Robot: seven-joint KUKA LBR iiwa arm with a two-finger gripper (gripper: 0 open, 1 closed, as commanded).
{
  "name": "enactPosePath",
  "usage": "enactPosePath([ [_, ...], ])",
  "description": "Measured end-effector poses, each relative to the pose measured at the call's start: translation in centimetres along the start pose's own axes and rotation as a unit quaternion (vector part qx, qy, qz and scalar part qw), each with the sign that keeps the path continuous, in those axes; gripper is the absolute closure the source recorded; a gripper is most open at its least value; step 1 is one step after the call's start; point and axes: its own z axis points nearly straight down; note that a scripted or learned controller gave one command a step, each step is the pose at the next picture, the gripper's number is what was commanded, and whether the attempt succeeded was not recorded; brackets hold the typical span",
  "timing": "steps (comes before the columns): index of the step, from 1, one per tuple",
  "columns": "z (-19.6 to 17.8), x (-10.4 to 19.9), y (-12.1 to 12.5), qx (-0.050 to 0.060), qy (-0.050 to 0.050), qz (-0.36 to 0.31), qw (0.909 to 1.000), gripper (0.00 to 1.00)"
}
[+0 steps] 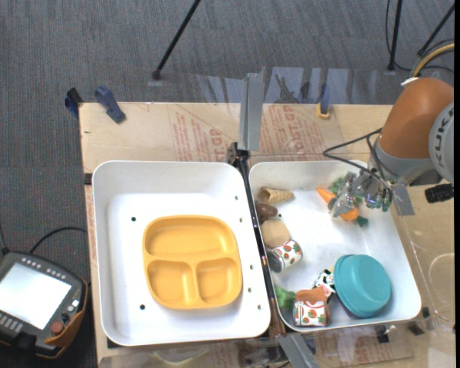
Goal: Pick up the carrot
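Carrot (pixel 325 195) lies in the far part of the right bin (pixel 411 278), just left of the end effector (pixel 345 205), which hangs low over that bin; whether it is released or clenched cannot be told from this view. Another orange piece (pixel 351 215) shows just beneath it. A teal bowl (pixel 363 284) sits upside down in the near right corner. A small printed cup (pixel 287 254) lies on its side by the bin's left wall. The left bin (pixel 115 182) carries a yellow divided plate (pixel 192 261). Both bins rest on the bench (pixel 169 129).
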Motion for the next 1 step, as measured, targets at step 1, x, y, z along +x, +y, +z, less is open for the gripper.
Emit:
enactPosePath([
  [1,-15.75,4.92,4.38,0.0,-0.013,0.061,0.998,1.0],
])
